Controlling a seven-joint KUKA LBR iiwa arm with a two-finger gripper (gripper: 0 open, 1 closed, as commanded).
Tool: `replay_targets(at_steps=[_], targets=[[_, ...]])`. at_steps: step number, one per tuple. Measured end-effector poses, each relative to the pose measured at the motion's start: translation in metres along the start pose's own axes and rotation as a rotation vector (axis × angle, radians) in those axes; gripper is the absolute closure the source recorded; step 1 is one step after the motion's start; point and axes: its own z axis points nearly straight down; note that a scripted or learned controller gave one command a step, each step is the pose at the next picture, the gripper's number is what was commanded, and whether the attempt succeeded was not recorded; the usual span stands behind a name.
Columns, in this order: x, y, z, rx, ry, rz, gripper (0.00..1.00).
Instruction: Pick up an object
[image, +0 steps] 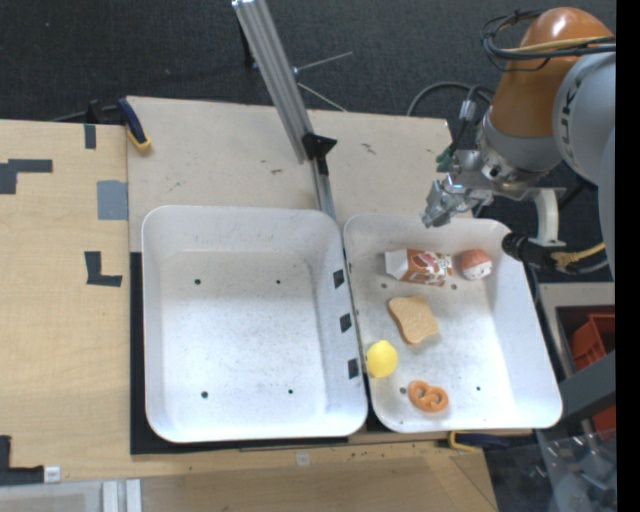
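Observation:
The right bin (520, 350) holds a white and red carton (420, 266) lying on its side, a small red and white ball-like item (475, 264) just right of it, a slice of bread (413, 320), a yellow lemon (381, 359) by the left wall, and an orange pretzel (428, 397) near the front. My gripper (440, 212) hangs above the bin's far edge, up and slightly right of the carton, with nothing seen between its fingers.
The left bin (240, 320) sits beside the right one. A metal pole (285, 85) slants down to the gap between the bins. A yellow-handled clamp (133, 124) lies at the board's far left corner. Cables trail behind the arm.

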Motion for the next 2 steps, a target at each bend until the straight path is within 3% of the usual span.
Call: replay_targets(at_steps=[1,2], targets=[[0.000,0.001,-0.039,0.001,0.001,0.000,1.00],[0.043,-0.029,-0.038,0.007,0.002,-0.003,1.00]])
